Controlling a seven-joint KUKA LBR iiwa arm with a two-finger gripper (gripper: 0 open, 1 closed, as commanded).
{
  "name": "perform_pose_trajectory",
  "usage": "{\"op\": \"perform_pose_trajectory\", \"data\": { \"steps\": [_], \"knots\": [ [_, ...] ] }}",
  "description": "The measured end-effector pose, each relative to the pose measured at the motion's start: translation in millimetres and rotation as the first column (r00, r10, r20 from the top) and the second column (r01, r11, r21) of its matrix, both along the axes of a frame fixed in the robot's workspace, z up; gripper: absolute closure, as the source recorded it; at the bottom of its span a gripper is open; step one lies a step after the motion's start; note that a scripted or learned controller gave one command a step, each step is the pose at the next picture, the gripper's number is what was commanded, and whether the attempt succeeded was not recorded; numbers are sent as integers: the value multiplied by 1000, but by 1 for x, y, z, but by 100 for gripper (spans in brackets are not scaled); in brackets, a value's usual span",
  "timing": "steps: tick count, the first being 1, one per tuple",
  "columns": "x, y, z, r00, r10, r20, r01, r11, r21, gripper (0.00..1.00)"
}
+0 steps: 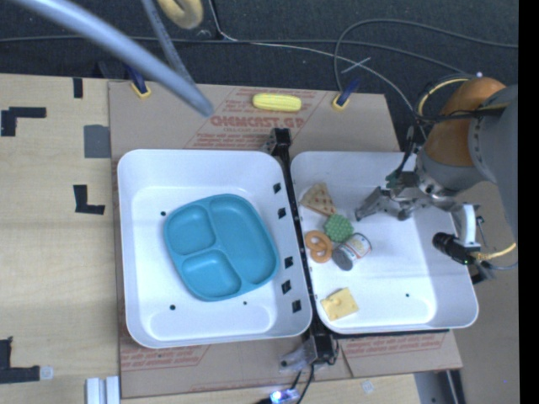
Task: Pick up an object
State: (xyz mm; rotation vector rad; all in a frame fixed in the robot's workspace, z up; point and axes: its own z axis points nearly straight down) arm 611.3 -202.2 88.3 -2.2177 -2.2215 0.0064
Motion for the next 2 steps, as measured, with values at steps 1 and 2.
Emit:
{"op": "perform_pose_trajectory", "data": {
  "steps": [1,2],
  "knots": [
    [1,1,13,1000,1,4,-1,1000,0,100],
    [6,-7,72,1000,-1,9,1,1000,0,100]
  ]
}}
